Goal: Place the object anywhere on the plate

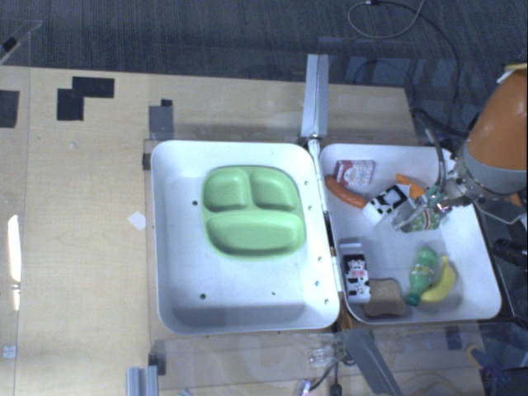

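Plate (252, 211): one, three compartments.

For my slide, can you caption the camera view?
Robot hand low in the right bin of toys; green plate waits in the left.

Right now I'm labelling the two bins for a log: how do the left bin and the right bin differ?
The left bin holds one thing, a green plate with three compartments; the right bin holds many small things, among them a banana and a carrot. The gripper is over the right bin, not the left bin. The left bin looks larger than the right bin. Both are shallow and white.
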